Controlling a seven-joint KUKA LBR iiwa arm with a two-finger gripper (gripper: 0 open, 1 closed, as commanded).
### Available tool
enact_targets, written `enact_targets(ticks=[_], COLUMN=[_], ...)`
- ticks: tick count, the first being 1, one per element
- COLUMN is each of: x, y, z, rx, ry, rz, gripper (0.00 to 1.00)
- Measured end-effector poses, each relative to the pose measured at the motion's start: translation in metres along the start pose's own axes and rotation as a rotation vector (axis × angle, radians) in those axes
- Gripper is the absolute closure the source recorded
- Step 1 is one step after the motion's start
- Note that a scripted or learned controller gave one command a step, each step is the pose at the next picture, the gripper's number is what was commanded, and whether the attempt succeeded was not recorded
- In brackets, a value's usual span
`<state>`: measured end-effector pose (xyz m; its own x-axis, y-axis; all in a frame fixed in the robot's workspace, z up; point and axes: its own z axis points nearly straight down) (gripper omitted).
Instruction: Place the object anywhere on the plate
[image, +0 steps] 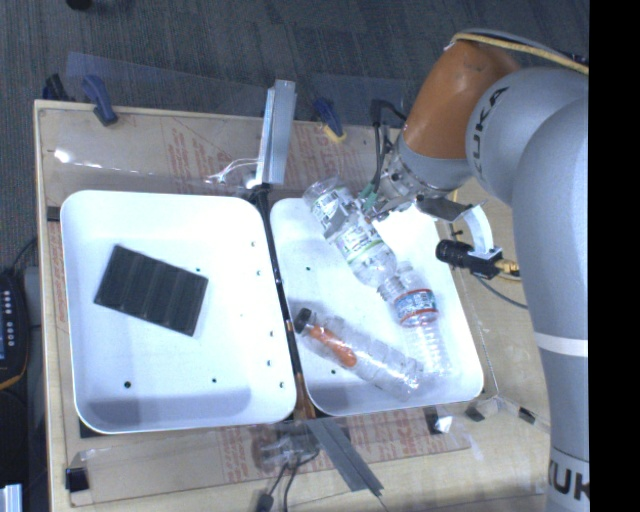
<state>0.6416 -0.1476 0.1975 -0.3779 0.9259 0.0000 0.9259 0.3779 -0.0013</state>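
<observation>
A dark grey ribbed rectangular plate (152, 289) lies flat in the left bin (90, 395), left of its middle. My gripper (378, 203) is over the far end of the right bin (465, 385), right against the upper end of a clear plastic bottle (343, 226) that lies slanted there. The wrist hides the contact. A second clear bottle with a red and blue label (417, 312) lies just below it. A third clear bottle with an orange piece inside (352, 351) lies across the near part of that bin.
A grey metal bar (274, 130) stands behind the seam between the bins. Blue clamps (98, 100) hold the bench's far edge. The arm's big grey body (545, 200) covers the right side.
</observation>
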Motion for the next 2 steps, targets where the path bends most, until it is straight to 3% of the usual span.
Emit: enact_targets(ticks=[1,2], x=[0.087,0.151], y=[0.018,0.056], z=[-0.019,0.006], rx=[0.001,0.004], ry=[0.001,0.002], rz=[0.001,-0.221], gripper=[1.00,1.00])
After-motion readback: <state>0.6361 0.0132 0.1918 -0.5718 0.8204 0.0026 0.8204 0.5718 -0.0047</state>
